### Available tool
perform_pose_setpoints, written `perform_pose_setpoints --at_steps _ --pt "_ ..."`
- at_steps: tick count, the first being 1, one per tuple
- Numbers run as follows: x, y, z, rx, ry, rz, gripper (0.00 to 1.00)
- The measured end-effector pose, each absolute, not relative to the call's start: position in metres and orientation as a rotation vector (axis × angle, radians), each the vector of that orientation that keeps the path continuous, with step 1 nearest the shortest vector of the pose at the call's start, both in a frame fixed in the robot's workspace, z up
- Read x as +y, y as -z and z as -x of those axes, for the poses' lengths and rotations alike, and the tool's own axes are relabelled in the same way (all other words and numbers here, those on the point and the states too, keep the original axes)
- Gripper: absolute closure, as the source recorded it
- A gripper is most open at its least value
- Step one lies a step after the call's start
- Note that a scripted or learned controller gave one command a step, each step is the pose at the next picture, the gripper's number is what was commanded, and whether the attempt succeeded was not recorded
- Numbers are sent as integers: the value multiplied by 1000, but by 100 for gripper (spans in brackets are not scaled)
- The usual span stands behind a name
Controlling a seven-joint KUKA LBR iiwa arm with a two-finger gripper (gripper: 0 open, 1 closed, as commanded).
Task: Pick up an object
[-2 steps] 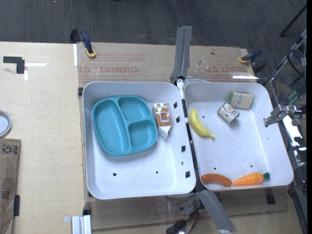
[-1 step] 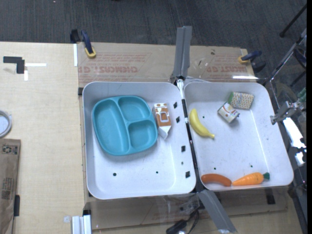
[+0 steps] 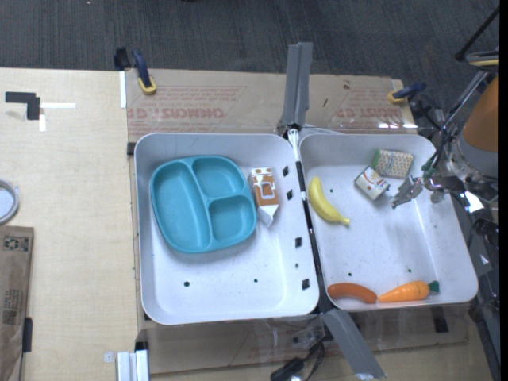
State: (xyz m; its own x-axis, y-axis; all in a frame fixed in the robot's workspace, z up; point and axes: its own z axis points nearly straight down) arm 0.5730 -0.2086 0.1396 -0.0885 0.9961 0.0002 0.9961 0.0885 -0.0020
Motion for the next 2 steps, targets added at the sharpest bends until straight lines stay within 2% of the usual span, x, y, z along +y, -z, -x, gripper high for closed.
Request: perform_pose_setpoints --at_steps 1,2 --pt "-209 -149 -574 -2319 -2 2121 100" --pt "-209 -149 -574 -2318 -2 2121 0"
